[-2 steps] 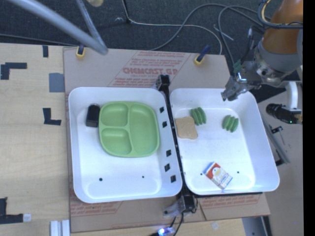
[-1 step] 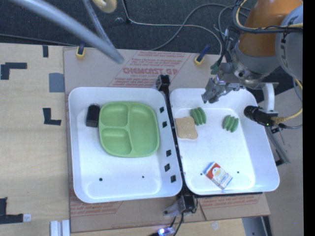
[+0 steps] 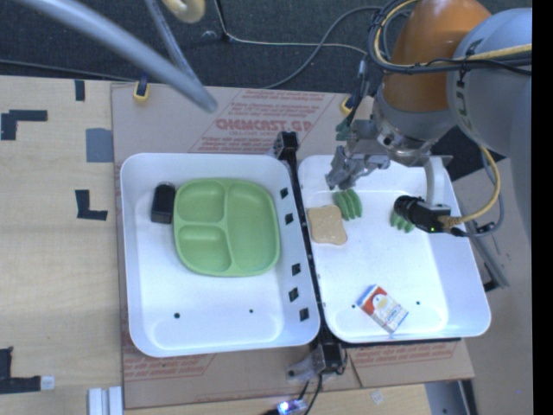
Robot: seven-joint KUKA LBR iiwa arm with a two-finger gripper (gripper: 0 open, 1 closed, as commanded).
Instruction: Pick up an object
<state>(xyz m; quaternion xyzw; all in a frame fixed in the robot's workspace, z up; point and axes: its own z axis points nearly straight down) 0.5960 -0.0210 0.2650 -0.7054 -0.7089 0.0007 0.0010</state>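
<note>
My gripper (image 3: 344, 178) hangs low over the back left part of the right bin (image 3: 449, 275). Just in front of its tip lies a small green ridged object (image 3: 349, 204), close to or touching it; no grasp is visible. A tan flat slice (image 3: 328, 226) lies next to that green object, against the bin's left wall. A small red, white and blue box (image 3: 381, 308) rests near the front of the right bin. Another green piece (image 3: 401, 221) shows further right in the same bin.
The left bin (image 3: 147, 301) holds a green divided plate (image 3: 227, 227) with a small black block (image 3: 162, 203) beside its left edge. A black divider (image 3: 298, 240) runs between the bins. The arm's grey and orange body looms over the right bin's back right corner.
</note>
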